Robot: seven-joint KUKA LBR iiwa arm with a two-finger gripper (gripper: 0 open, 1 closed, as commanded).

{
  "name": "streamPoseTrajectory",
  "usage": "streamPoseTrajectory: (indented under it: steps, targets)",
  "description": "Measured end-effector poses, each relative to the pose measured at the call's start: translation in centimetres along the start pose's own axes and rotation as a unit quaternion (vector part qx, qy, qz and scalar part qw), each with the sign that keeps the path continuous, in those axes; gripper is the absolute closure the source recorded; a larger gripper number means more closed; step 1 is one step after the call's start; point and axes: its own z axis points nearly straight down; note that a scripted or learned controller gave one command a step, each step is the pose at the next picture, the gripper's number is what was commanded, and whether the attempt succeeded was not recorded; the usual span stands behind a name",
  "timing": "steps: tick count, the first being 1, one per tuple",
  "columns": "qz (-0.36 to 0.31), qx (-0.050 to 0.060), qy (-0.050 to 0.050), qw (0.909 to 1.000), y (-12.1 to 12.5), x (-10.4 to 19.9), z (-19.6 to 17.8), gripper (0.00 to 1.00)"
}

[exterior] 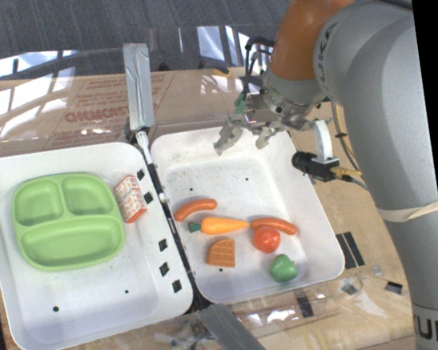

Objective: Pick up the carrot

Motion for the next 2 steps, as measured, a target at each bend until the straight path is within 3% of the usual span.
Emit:
streamPoseTrajectory:
  steps: [1, 2]
  targets:
    - [0.102, 0.001, 0.001, 0.9948, -4.7, 1.7, 6.0, 0.0]
    - [0.136, 0.001, 0.0, 0.9907, -9.2, 4.9, 10.3, 0.0]
